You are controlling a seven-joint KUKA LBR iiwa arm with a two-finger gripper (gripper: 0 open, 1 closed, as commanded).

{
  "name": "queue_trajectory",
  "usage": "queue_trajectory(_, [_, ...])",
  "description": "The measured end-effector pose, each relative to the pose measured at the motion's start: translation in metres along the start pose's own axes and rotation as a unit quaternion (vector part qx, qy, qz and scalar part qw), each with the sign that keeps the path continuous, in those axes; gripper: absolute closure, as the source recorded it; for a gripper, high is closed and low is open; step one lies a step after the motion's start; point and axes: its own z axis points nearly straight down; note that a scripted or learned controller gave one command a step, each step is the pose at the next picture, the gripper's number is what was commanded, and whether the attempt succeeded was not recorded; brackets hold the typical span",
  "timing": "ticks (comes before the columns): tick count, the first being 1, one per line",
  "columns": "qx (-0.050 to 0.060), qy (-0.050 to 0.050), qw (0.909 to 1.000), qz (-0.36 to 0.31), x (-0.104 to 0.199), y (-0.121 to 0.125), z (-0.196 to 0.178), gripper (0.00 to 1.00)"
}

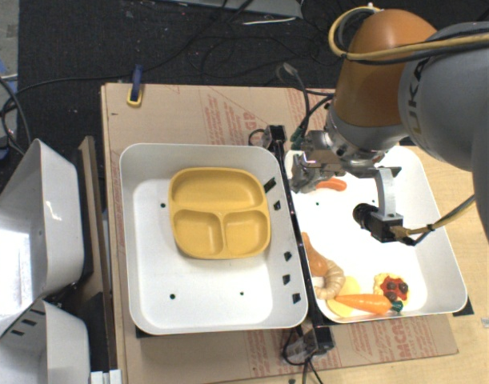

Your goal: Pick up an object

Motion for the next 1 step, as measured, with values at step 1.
queue_trajectory(1, [0.000, 0.000, 1.0000, 0.001, 0.0516, 0.0177, 0.0192, 1.00])
